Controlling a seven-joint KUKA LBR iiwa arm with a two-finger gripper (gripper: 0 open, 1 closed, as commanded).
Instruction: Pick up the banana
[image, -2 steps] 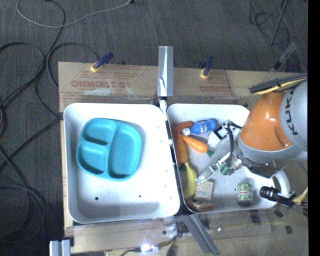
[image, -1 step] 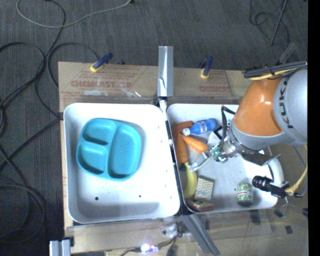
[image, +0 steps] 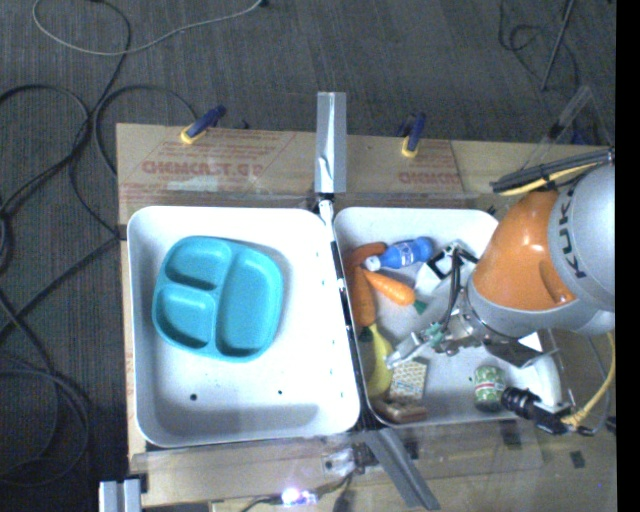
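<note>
The banana (image: 378, 362), yellow with a greenish end, lies lengthwise against the left wall of the right bin (image: 520, 395), near its front. My gripper (image: 418, 343) hangs low over the middle of that bin, just to the right of the banana and close to it. The arm's orange band and grey body cover the bin's right half. I see nothing held in the gripper.
An orange carrot (image: 391, 288), a blue bottle (image: 406, 252) and a reddish sausage-like item (image: 357, 285) crowd the bin's back left. A small patterned box (image: 408, 379), a brown item (image: 401, 409) and a green can (image: 488, 384) lie along the front. The left bin (image: 160, 400) holds a blue divided plate (image: 218, 296).
</note>
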